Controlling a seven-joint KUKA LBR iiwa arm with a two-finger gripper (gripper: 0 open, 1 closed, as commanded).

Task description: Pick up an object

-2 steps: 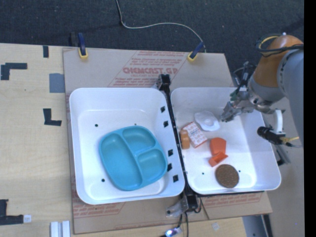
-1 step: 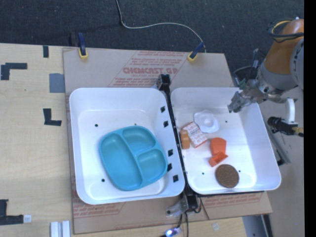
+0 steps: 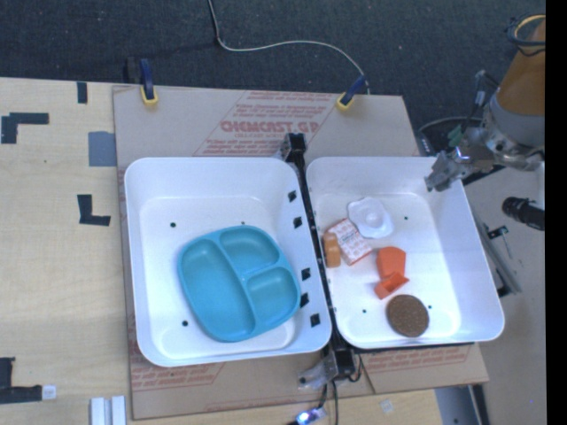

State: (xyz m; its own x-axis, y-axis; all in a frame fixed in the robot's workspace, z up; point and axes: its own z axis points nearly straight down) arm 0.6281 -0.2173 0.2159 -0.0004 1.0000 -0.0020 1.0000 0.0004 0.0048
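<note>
Cardboard-covered bench (image 3: pixel 266 127) under both bins; my gripper (image 3: pixel 440 177) hangs at the right bin's (image 3: pixel 461 237) far rim, jaws' spread I cannot tell. Orange block (image 3: pixel 391 271) lies below-left, crowded by neighbours, so I risk nudging it aside.

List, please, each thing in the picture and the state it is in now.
Gripper: above right bin's far right rim, holding nothing visible.
Blue tray: flat in left bin.
Orange block: loose in right bin.
Brown disc: lying flat.
White cup: lying loose.
</note>
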